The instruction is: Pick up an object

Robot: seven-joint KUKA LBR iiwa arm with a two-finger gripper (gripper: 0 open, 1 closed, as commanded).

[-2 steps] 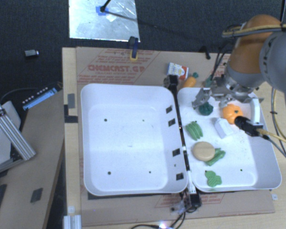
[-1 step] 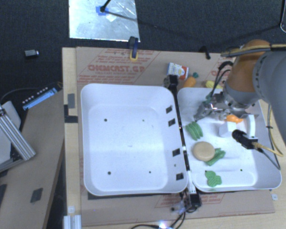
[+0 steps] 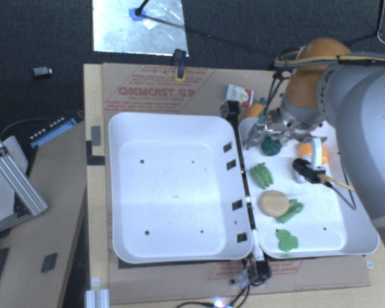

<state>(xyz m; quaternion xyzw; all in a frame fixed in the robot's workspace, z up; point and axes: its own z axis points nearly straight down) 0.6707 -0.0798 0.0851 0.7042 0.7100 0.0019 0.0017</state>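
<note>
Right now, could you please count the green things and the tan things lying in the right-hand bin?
Green: 4 (dark round one, pod-like one, long piece, lumpy piece)
Tan: 1 (round disc)
Total: 5

The gripper (image 3: 264, 133) hangs over the right bin (image 3: 321, 231), just beside a dark green ball (image 3: 271, 148).

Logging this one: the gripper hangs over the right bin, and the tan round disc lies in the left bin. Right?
Not quite: the tan round disc lies in the right bin, as the camera view shows. The gripper does hang over the right bin.
</note>
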